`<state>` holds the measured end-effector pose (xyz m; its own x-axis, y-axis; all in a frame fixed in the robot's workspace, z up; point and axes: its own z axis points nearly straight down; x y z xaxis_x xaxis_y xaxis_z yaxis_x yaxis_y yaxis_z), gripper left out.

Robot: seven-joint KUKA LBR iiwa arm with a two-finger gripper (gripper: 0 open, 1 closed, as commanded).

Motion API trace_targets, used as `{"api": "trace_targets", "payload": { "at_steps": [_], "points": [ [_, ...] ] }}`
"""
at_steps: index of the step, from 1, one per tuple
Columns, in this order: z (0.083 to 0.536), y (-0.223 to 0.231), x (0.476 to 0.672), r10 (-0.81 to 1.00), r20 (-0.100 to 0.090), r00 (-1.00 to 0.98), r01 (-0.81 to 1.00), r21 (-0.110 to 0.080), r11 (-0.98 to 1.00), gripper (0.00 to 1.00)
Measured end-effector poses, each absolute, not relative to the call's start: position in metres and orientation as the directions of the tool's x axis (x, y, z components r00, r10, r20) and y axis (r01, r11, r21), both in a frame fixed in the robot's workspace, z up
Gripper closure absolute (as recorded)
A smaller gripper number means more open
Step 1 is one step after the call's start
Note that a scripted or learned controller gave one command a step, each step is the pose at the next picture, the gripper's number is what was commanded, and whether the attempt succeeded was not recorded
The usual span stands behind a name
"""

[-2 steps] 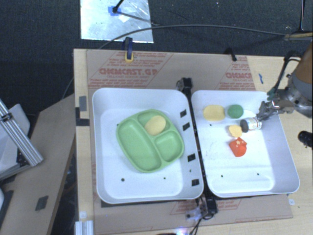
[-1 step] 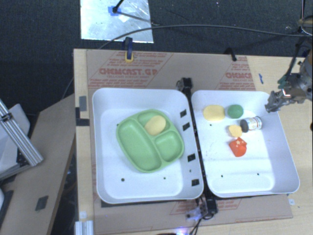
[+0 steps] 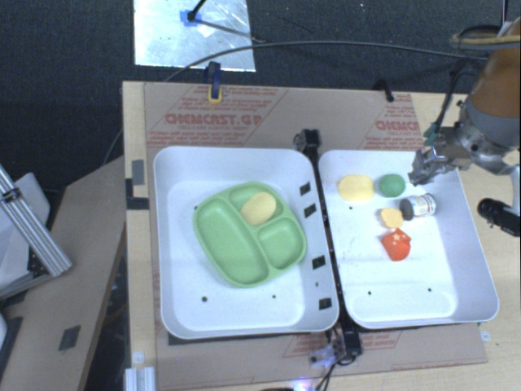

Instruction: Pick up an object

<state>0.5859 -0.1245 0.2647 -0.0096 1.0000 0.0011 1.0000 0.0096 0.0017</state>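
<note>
Camera view: jaws (image 3: 425, 168) at right bin's (image 3: 456, 300) far edge; grip state cannot be told. Just beside them: green ball (image 3: 391, 185), silver can (image 3: 419, 206). Farther left: yellow lump (image 3: 356, 187). Below: red piece (image 3: 396, 245). Left bin: green tray (image 3: 244, 239).

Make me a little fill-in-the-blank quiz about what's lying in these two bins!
1. The green tray lies in the ____ bin.
2. In one compartment of the tray lies a ____ object.
3. The green ball sits beside a yellow lump in the ____ bin.
4. The gripper hovers over the ____ bin.

Missing words: left; yellow; right; right
</note>
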Motion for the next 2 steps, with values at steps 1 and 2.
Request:
{"api": "trace_targets", "payload": {
  "at_steps": [1,2],
  "points": [
    [0.261,-0.071,0.585,1.0,0.001,-0.009,1.0,0.002,0.009,1.0],
    [0.245,-0.016,0.597,1.0,0.002,-0.01,1.0,0.001,0.01,1.0]
  ]
}}
